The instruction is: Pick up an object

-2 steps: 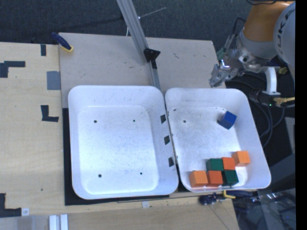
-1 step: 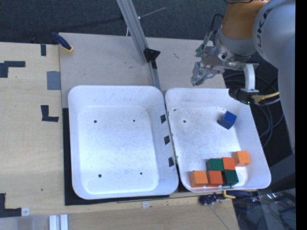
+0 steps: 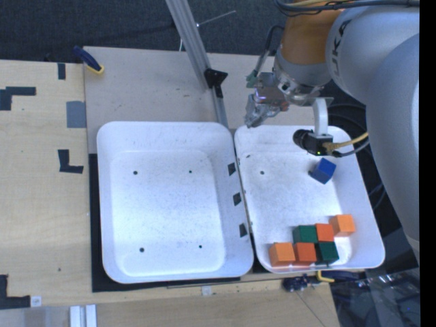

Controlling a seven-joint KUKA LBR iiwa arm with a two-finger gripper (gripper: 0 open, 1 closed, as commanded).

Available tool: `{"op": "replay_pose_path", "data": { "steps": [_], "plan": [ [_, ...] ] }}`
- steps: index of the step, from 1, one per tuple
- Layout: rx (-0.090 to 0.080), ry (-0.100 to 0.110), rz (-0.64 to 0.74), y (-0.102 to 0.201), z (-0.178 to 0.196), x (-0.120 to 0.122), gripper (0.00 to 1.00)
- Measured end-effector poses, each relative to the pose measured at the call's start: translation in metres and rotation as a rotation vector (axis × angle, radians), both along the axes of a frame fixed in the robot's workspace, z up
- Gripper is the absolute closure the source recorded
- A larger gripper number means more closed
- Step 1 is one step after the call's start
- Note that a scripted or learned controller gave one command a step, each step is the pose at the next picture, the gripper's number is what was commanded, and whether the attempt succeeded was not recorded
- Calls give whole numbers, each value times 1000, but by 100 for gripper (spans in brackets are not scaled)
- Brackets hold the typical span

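A blue block (image 3: 323,170) lies tilted in the right bin (image 3: 272,182), near its right wall. At that bin's front several orange and green blocks are bunched together: an orange one (image 3: 281,253) at the left, a green one (image 3: 306,234) behind it, another orange one (image 3: 345,223) at the right. My gripper (image 3: 255,114) hangs over the back left corner of the right bin, well to the left of and behind the blue block. I see nothing held in it.
The left bin (image 3: 167,203) stands beside the right one, their rims touching. A slanted metal pole (image 3: 194,36) crosses the bench behind the bins. A blue and yellow tool (image 3: 88,58) lies at the back left. The arm's grey body (image 3: 381,67) looms at the right.
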State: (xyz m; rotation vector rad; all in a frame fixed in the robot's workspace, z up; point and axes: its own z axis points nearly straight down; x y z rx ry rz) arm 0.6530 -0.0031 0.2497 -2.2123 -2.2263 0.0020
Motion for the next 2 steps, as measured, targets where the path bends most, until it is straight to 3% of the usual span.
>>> {"op": "replay_pose_path", "data": {
  "steps": [2],
  "plan": [
    [0, -2, -1, 90, -12, -2, 100]
  ]
}}
